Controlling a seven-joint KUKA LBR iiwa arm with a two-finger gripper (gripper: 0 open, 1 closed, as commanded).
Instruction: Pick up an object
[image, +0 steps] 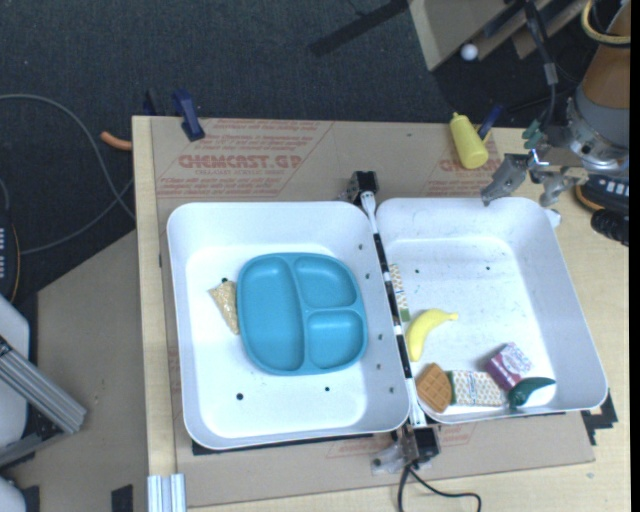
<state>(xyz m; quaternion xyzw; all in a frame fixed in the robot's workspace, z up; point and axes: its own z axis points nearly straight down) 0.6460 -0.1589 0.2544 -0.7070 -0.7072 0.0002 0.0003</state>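
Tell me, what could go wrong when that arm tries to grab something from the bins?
The small items huddle in the right bin's near corner, touching, so the gripper may nudge neighbours or grab two. The banana lies against the divider wall, leaving little room beside it. The gripper hangs over the far rim and could clip it descending.

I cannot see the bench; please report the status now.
Tool above right bin's far rim, holding nothing. Toy banana untouched in right bin. Path clear.

Yellow clamp (468, 142) just left of the pincer (525, 190); blue clamp (187, 115) far to its left; 1 printed brown board (250, 160) below both; black cable (60, 110) farthest left.
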